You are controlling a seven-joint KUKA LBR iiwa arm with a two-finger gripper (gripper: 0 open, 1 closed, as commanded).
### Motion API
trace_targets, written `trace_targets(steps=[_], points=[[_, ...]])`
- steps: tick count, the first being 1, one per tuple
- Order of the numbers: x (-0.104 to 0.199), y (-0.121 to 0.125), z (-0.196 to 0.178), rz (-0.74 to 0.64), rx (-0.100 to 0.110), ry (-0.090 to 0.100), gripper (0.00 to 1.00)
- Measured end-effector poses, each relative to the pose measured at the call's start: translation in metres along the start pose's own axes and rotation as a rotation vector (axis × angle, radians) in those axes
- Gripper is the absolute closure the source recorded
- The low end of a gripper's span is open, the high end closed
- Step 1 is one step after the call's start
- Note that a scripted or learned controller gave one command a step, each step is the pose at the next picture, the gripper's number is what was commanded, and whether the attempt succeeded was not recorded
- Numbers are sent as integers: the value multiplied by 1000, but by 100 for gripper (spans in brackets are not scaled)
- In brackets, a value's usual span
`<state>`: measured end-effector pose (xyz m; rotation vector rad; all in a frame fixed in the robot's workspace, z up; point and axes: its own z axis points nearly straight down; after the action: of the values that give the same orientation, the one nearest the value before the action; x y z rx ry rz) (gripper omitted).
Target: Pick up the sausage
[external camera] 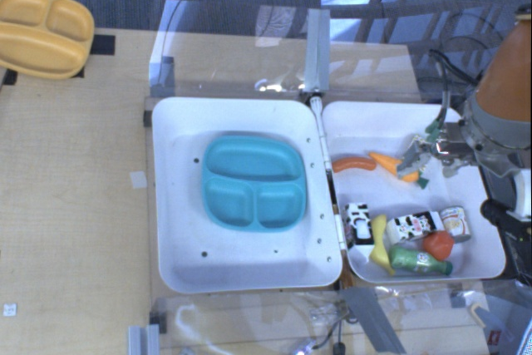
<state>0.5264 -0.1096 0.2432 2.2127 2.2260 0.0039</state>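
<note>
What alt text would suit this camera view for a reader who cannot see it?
The gripper hangs over the right bin, beside a carrot and the sausage, which lies on the bin floor. The left bin holds a blue tray.

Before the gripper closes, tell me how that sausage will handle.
The sausage looks like smooth toy plastic, so probably stiff, light and somewhat slippery. Its rounded, slightly curved shape lying flat on the bin floor suggests it may roll or skid if nudged off-center.
</note>
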Motion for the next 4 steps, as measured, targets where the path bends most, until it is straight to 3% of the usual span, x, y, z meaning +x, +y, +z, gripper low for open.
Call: trace_targets(steps=[1, 2, 3, 4], points=[[33, 51, -59, -23, -3, 0, 0], [93, -25, -35, -69, -1, 1, 0], [106, 47, -158, -486, -6, -1, 0], [121, 13, 35, -552, -1, 1, 0]])
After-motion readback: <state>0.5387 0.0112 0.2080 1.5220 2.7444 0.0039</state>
